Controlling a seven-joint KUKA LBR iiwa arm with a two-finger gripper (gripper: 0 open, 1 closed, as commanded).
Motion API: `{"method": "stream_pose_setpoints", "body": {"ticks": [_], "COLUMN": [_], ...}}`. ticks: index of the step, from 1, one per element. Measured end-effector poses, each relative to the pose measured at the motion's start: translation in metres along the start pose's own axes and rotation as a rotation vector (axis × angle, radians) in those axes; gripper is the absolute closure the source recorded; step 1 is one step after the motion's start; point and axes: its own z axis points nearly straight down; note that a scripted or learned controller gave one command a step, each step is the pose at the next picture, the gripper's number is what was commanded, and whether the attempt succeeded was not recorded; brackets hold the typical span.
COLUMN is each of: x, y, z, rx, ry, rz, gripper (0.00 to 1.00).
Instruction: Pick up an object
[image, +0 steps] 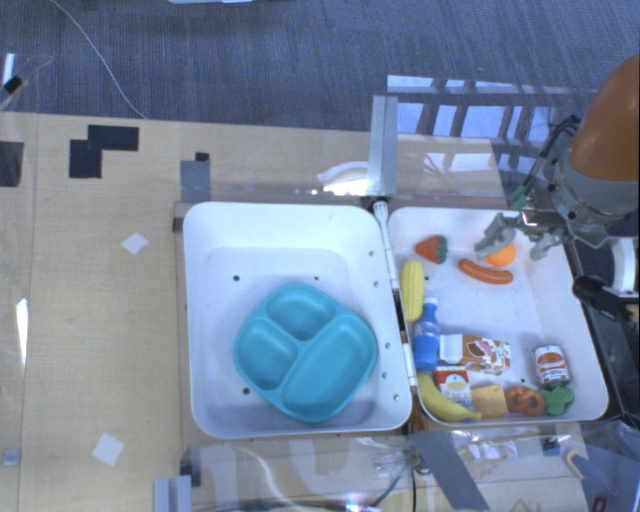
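Observation:
My gripper (519, 241) hangs over the far part of the right bin (590, 350), open, with its grey fingers (492, 238) spread apart. A small orange fruit (503, 255) lies just below and between them, nearer the left finger; nothing is gripped. A red sausage (486, 271) lies right in front of the orange, and a strawberry (431, 249) sits to its left. The arm's orange band (605, 120) rises at the right edge.
The right bin also holds a corn cob (411, 290), blue bottle (427, 335), banana (440, 400), snack carton (486, 353), can (550, 365) and a pretzel (522, 400). A blue divided plate (305, 350) lies in the left bin (210, 300).

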Motion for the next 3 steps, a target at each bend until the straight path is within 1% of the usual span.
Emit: {"method": "stream_pose_setpoints", "body": {"ticks": [1, 2, 3], "x": [0.009, 0.005, 0.024], "y": [0.016, -0.077, -0.020], "z": [0.143, 0.148, 0.148], "rx": [-0.004, -0.015, -0.017], "ry": [0.000, -0.003, -0.004], "rz": [-0.174, -0.098, -0.081], "gripper": [0.00, 0.00, 0.00]}}
